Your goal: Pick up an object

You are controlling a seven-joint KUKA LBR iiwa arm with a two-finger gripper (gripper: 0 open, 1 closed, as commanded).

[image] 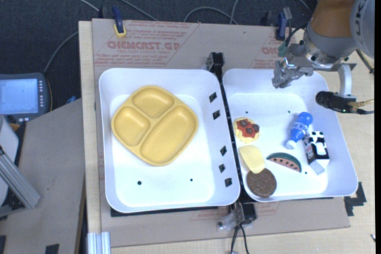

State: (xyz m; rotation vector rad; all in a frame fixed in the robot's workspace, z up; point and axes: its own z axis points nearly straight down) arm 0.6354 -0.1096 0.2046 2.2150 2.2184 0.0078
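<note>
Right bin (280, 92): toys cluster from 3 to 6 o'clock, the blue bottle (298, 128) nearest the end effector (284, 76), which hangs over the 12 o'clock rim, its opening impossible to tell. A vertical descent suits; bare floor surrounds the bottle, the black-and-white toy (316, 147) lying close.

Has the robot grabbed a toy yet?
Not yet. The gripper hangs over the back edge of the right bin with nothing in it. The blue bottle, watermelon slice, pizza slice and cookie all lie on the bin floor. Reaching down and grabbing one is left.
</note>
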